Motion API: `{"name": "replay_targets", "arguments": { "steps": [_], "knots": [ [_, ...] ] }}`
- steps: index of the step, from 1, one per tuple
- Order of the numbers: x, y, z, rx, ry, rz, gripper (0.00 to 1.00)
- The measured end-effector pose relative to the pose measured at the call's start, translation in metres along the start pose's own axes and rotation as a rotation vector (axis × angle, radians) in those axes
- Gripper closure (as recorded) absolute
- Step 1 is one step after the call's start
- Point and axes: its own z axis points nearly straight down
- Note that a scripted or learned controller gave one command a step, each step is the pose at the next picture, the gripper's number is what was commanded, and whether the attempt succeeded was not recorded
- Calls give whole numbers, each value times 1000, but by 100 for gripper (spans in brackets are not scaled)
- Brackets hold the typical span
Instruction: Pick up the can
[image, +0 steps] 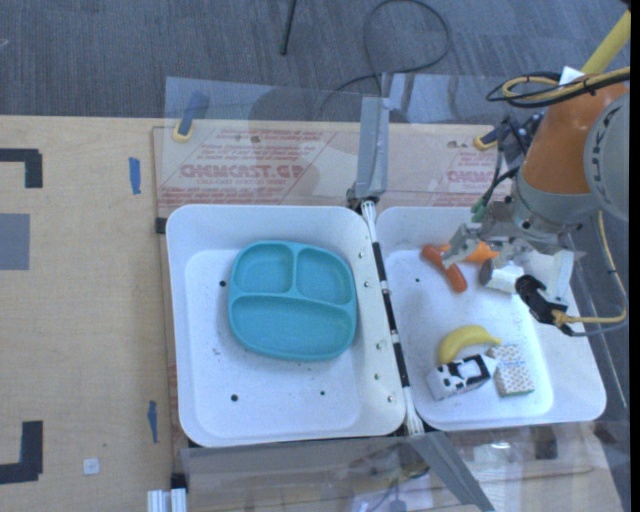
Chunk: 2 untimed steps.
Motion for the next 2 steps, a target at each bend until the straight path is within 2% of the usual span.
{"name": "replay_targets", "arguments": {
  "steps": [1,2],
  "knots": [
    [-35,-10,30,-33,-3,-23,0],
    [-79,-8,33,-56,-3,50,0]
  ]
}}
